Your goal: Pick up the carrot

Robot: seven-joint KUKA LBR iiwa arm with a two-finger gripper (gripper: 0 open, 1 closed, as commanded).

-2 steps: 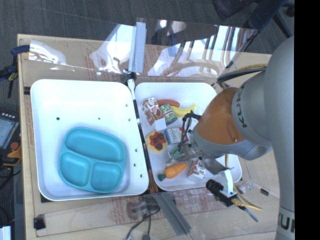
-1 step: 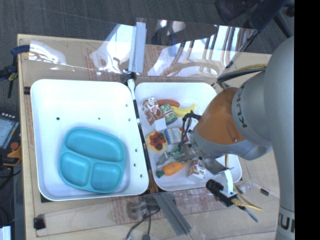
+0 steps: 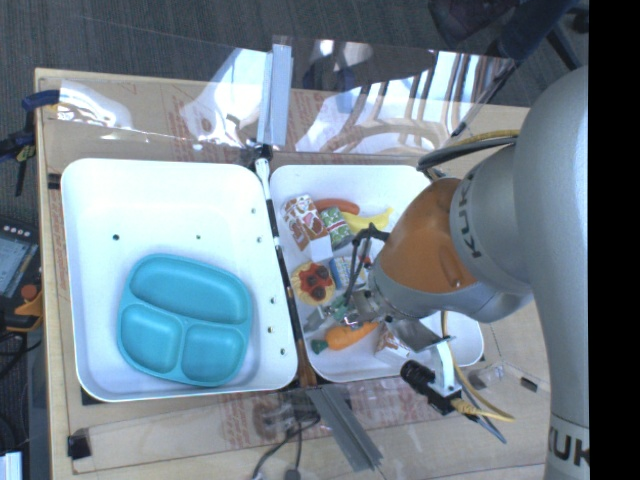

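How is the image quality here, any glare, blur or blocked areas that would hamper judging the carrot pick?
Camera view: strong glare on the clear panel behind the bins; the right bin is bright, its small items soft and hard to identify. The arm covers much of that bin. The carrot shows clearly as orange near the front edge; the gripper is dark and indistinct. The blue tray is evenly lit.

A single fixed camera looked down at a slant from above the brown board worktop (image 3: pixel 150 118), far enough to take in both shallow white plastic bins (image 3: pixel 90 268) side by side. The grey, orange-banded arm (image 3: pixel 520 228) entered from the frame's right, looming close.
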